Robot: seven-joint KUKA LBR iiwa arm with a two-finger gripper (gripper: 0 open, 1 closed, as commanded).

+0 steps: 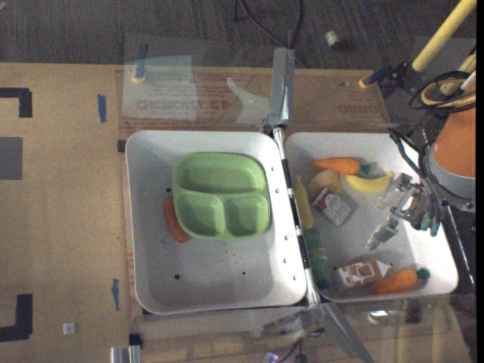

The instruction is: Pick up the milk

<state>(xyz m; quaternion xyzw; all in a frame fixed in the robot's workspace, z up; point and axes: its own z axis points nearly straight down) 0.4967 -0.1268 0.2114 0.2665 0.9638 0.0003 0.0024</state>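
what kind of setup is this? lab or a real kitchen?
Looks like a robot lab, not a kitchen: two white bins on a cardboard-topped bench marked with tape, toy food such as a carrot and milk carton, and a cable trailing over carpet.

A light brown tabletop [60,225] fills most of the view; black tape corner marks [20,100] sit near its left edge, with a grey square patch [10,158] between them; short strips of blue tape [102,108] lie further in; beyond the far edge runs dark grey carpet floor [113,13], crossed by a looping black cable [268,10]; a clear plastic sheet [189,93] lies flat on the tabletop behind the bins, catching pale glare; a yellow pole [446,29] slants in at the upper right; lighting is even and soft.
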